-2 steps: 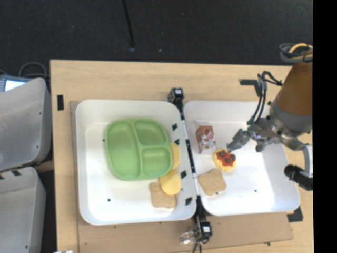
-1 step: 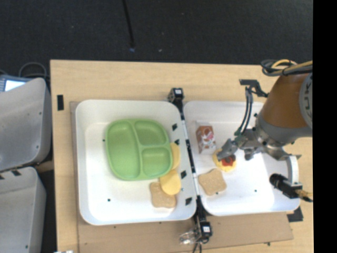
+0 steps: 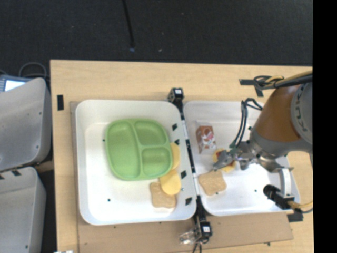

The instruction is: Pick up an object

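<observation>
grey arm (image 3: pixel 295 115), orange band, black cables

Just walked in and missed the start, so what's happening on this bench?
A grey and orange arm reaches into the right bin. Its end effector sits low over a small yellow piece, near a tan toast slice and a red packet. The left bin holds a green divided plate.

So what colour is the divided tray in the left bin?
Light green tray, seen in the camera view.
</observation>
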{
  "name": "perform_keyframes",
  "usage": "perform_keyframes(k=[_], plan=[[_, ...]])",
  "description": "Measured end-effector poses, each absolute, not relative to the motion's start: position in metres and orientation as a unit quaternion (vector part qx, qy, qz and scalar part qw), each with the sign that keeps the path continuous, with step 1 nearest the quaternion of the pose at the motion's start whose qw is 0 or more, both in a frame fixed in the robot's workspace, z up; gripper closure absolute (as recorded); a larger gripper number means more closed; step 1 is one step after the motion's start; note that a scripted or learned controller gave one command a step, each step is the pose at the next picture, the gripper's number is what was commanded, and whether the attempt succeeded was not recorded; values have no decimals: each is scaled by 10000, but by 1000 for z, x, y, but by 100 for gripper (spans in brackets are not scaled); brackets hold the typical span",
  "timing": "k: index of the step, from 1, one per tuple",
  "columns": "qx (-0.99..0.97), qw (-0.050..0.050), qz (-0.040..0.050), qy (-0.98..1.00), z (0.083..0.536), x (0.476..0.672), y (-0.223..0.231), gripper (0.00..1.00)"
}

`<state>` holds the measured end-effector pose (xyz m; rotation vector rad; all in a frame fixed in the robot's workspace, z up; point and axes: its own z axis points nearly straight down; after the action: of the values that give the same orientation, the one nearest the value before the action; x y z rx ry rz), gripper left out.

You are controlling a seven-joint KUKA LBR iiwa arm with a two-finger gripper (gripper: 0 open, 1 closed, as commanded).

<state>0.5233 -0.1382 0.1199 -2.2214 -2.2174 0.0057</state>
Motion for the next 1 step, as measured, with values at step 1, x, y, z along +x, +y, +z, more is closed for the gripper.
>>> perform_keyframes(k=[1], plan=[[-7085, -9, -3, -7057, 102, 524, -140, 0]])
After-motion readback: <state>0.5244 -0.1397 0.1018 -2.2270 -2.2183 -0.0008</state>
